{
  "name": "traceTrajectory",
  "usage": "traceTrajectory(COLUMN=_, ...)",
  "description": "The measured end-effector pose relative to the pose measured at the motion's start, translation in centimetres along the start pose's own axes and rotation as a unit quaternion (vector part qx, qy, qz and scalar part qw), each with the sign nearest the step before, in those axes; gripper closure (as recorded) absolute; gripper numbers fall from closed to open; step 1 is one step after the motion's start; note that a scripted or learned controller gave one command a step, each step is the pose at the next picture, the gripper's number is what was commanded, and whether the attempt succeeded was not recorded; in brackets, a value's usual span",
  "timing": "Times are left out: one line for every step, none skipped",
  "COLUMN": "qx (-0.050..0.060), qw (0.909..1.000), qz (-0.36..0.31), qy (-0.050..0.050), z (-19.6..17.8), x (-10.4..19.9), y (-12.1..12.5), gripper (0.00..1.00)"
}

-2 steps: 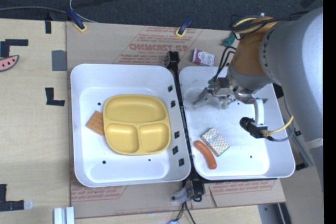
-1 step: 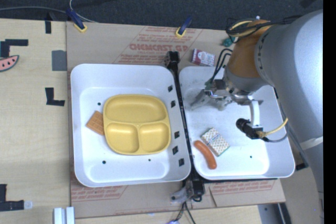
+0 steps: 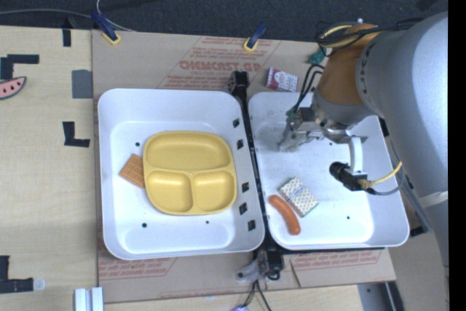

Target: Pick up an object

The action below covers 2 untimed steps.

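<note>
Nearest, at the right bin's (image 3: 393,229) front edge: sausage (image 3: 285,215), with a patterned packet (image 3: 299,197) just beside it, toward the bin's middle; both well apart from the pincer (image 3: 291,136), low over that bin's back-left part, nothing seen between its fingers; open or clenched, cannot tell. Left bin (image 3: 116,229): yellow divided plate (image 3: 191,171) at centre, cracker (image 3: 133,170) tucked against the plate's left edge. On the bench behind the bins: small wrapper (image 3: 281,79).
</note>
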State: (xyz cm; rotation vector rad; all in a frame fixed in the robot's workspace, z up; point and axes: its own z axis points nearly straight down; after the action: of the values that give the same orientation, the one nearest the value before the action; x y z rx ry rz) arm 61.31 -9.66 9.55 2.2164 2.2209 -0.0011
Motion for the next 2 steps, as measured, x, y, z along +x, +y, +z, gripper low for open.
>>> traceTrajectory(qx=0.0, qw=1.0, qz=0.0, qy=0.0, z=0.01, x=0.0, y=-0.02, gripper=0.0)
traceTrajectory(qx=0.001, qw=1.0, qz=0.0, qy=0.0, z=-0.9, x=0.04, y=-0.05, gripper=1.0)
